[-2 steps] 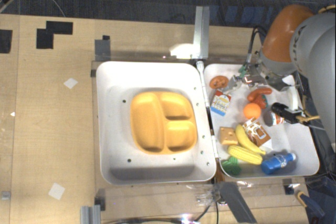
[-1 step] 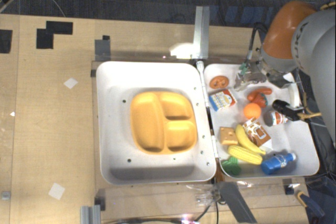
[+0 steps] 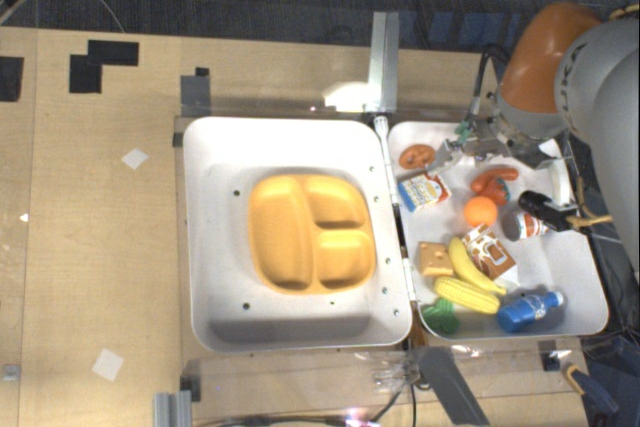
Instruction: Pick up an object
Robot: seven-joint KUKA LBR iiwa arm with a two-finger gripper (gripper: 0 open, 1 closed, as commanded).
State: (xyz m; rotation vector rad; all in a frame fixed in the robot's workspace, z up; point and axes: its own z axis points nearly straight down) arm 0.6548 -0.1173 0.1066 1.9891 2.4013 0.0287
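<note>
arm over the back of the right bin, toys heaped below it

taking the right bin (image 3: pixel 590 310) as the landmark: the gripper (image 3: pixel 478 147) hangs over its rear edge, and i cannot tell how wide it stands, since it is small and dark against the wrist. no toy shows in it. inside the bin, a round red piece (image 3: pixel 416 156) lies at the rear left corner, a small carton (image 3: pixel 423 189) just in front of it, an orange (image 3: pixel 481 212) near the middle, a red sausage (image 3: pixel 495 179) behind the orange, a banana (image 3: pixel 470 264) and corn cob (image 3: pixel 465 294) toward the front, and a blue bottle (image 3: pixel 528 309) at the front right. left of that bin, touching it, the left bin (image 3: pixel 215 215) holds a yellow divided tray (image 3: pixel 310 231). both rest on the wooden worktop (image 3: pixel 90 245).
</note>
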